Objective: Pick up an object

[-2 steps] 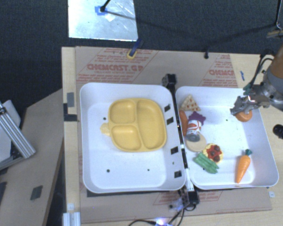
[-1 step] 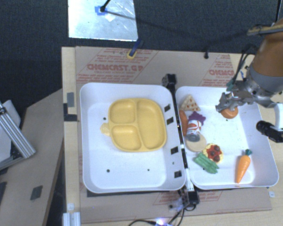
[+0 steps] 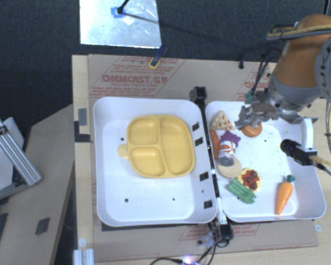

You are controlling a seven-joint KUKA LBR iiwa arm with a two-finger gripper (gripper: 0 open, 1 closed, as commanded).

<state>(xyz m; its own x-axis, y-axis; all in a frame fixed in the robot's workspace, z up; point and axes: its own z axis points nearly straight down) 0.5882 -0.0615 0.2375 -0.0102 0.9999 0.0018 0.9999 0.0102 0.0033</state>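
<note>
Two shallow white bins stand side by side on the bench. The left bin (image 3: 107, 197) holds a yellow divided plate (image 3: 157, 146) with three compartments, lying a little to the far side of the bin's middle. The right bin (image 3: 314, 203) holds the small toy food items. Along its left wall, from far to near, there are a pizza slice (image 3: 222, 120), an orange-red sausage (image 3: 214, 142) lying lengthwise beside the wall, a small purple and white figure (image 3: 228, 146), a round beige cookie (image 3: 229, 167), a small round tart with red topping (image 3: 249, 179) and a green bean pod (image 3: 241, 191). These items are close together and several of them touch. A toy carrot (image 3: 284, 196) with a green top lies apart from them, in the near right part of the bin. The arm enters from the right, and the gripper (image 3: 249, 120) is low over the far part of the right bin, just right of the pizza slice. An orange round object (image 3: 252, 130) shows directly under the gripper and is partly hidden by it. I cannot tell how wide the gripper stands or whether it has hold of this object. A black part (image 3: 295, 150) of the arm's equipment hangs over the right side of the bin.
</note>
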